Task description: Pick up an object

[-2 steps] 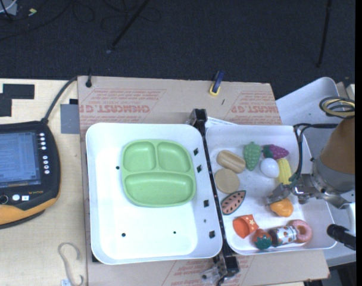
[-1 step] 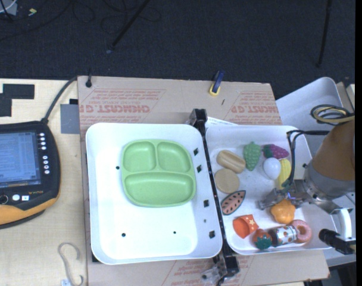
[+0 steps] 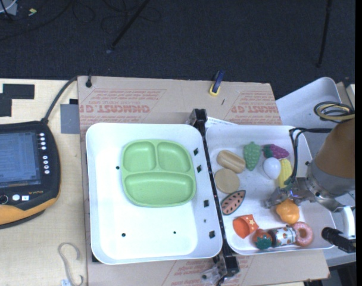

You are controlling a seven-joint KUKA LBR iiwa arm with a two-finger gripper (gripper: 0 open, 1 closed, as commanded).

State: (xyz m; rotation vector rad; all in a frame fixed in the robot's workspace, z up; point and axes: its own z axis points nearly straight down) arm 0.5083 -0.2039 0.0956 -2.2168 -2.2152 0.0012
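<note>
The landmark is the right bin [image 3: 228,137], crowded with toy food. Along its near rim lie a pink donut [image 3: 304,233], a small can [image 3: 284,236] touching it, a tomato-like piece [image 3: 264,239] and a red piece [image 3: 245,225]. Just beyond these, toward the bin's right side, the gripper [image 3: 286,200] hangs right over an orange fruit [image 3: 287,210]; whether its tool is spread or pinching the fruit cannot be told. Further in sit a watermelon slice [image 3: 233,202], a round cookie [image 3: 227,180], a hot dog [image 3: 231,159], green grapes [image 3: 251,154], a white egg [image 3: 271,168], a banana [image 3: 285,172] and purple grapes [image 3: 276,151] at the far side. Beside this bin, the left bin [image 3: 103,219] holds a green divided plate [image 3: 158,173]
</note>
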